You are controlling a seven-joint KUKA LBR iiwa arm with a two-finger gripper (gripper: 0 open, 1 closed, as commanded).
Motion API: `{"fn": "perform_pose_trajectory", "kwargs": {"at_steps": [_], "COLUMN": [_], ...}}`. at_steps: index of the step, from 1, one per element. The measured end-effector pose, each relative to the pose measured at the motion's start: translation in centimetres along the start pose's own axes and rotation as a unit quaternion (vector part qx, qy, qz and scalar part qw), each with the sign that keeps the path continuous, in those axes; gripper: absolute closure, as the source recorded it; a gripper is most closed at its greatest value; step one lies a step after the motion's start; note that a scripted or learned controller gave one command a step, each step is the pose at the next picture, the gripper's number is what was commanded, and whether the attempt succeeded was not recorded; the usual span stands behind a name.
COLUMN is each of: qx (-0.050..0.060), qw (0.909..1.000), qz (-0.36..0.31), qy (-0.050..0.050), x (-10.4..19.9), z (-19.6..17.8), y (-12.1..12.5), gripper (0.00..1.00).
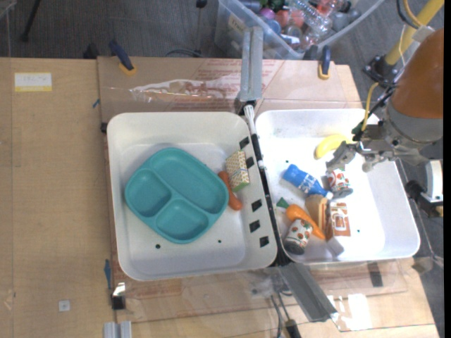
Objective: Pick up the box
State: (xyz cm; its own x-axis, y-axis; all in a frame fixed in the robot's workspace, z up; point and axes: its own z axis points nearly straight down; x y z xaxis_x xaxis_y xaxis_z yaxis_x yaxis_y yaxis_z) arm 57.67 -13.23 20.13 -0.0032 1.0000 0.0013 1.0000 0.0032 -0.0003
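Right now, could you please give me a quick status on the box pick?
End effector over right bin, nothing visibly held. Box in left bin, beside teal plate. Carrot touching box.

Even, bright overhead light; my white bins (180,129) glare slightly, shadows stay soft, and everything looks mildly blurred.
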Motion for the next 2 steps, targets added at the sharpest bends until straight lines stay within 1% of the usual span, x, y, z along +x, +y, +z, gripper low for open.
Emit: {"fn": "perform_pose_trajectory", "kwargs": {"at_steps": [1, 2], "qx": [-0.003, -0.008], "qw": [0.9994, 0.9987], "qz": [-0.034, -0.049], "qy": [-0.001, -0.003], "x": [-3.8, -1.0], "z": [10.1, 11.0], "y": [6.3, -1.9], "gripper": [0.0, 0.0]}}
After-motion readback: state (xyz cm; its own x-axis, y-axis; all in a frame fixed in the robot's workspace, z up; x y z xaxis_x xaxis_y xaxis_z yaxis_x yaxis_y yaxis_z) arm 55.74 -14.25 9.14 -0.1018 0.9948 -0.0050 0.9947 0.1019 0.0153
